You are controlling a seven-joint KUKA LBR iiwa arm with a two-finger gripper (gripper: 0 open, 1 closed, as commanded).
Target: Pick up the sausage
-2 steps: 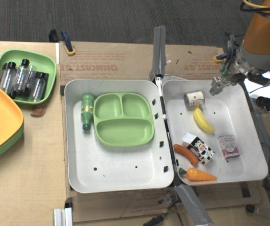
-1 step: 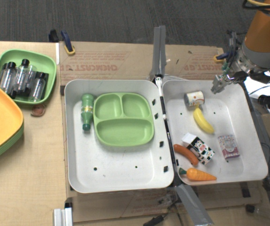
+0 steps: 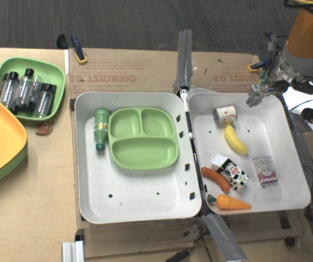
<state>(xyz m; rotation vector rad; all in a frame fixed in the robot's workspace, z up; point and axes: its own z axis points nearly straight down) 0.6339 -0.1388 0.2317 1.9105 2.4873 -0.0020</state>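
Where the right bin [image 3: 293,146] slopes toward its near left corner, we see the sausage [image 3: 215,178], an orange-red link lying at a slant. Its right end touches a small black-and-white carton [image 3: 231,171], and a carrot [image 3: 232,202] lies just below it at the bin's front edge. A banana [image 3: 235,140] sits near the middle of this bin, with a small can [image 3: 225,114] on its side just above it and a pink packet [image 3: 264,170] off to the right. The gripper [image 3: 256,96] hangs over the bin's far right corner, well apart from the sausage; we cannot tell whether it is spread or closed, and nothing shows in it. In the left bin [image 3: 91,190] a green divided plate [image 3: 143,137] lies beside a green bottle [image 3: 101,128]. On the wooden surface [image 3: 47,201] to the left stand a green tray of bottles [image 3: 28,88] and stacked yellow plates [image 3: 1,143].
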